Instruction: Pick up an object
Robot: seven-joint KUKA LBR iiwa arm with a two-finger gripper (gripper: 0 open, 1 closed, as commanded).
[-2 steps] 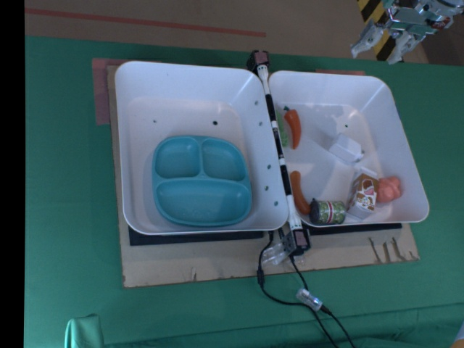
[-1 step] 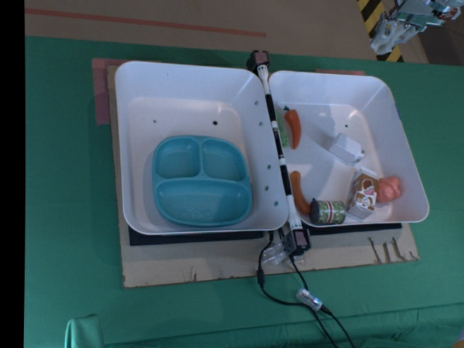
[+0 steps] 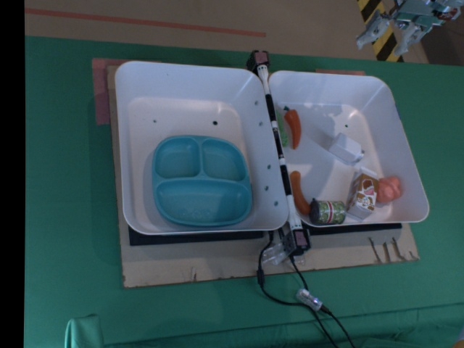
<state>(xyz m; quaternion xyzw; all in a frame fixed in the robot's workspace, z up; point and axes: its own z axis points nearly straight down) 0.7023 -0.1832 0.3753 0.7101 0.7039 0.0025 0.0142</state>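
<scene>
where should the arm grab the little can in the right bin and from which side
Take the can across its round body, coming straight down. It lies on its side near the right bin's front wall, with an orange piece at its left end and a carton by its right, so close across the free curved sides.

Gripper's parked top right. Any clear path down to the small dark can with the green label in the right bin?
Probably yes. The gripper hangs above the bench beyond the right bin, and nothing covers the small dark can with the green label. The carton beside it and the bin's near wall crowd it, though.
</scene>
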